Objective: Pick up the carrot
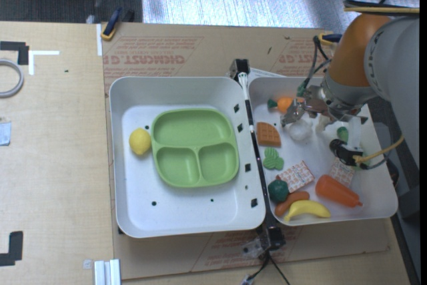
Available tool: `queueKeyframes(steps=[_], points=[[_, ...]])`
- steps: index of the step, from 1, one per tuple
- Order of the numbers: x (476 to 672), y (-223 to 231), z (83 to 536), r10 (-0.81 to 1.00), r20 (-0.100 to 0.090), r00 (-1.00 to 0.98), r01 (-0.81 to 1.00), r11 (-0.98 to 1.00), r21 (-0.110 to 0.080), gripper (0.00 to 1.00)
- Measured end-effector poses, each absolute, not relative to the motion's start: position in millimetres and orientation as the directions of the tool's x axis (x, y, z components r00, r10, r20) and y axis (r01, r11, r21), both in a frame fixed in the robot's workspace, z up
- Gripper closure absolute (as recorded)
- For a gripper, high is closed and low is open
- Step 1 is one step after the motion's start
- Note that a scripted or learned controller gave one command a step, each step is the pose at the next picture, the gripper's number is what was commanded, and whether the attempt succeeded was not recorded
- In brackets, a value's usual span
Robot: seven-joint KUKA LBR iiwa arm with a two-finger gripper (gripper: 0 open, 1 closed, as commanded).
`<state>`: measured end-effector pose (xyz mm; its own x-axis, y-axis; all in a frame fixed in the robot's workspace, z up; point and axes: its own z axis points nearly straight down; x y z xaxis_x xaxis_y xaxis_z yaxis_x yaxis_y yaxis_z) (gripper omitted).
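The carrot [337,190] is an orange tapered piece lying near the front right of the right bin [381,207]. My gripper [301,114] hangs over the back of the same bin, well behind the carrot and apart from it. It sits just right of a small orange piece with a green top [283,103] and above a white object [299,132]. The grey arm with its orange band [353,50] comes in from the right.
The right bin also holds a waffle-like piece [268,135], a green leafy piece [273,159], a checked packet [295,175], a banana [307,210] and a reddish sausage shape [294,200]. In the left bin [127,210] lie a green divided tray [195,147] and a lemon [139,141].
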<state>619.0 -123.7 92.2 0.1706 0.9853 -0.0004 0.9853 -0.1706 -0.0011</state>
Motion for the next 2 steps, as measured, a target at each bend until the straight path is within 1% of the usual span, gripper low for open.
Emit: queueKeyframes(steps=[1,2], points=[[659.0,-93.4,103.1,1.0,-0.001,-0.018,1.0,0.018,0.001,0.0],[657.0,-93.9,112.0,1.0,0.001,-0.017,1.0,0.017,-0.01,1.0]])
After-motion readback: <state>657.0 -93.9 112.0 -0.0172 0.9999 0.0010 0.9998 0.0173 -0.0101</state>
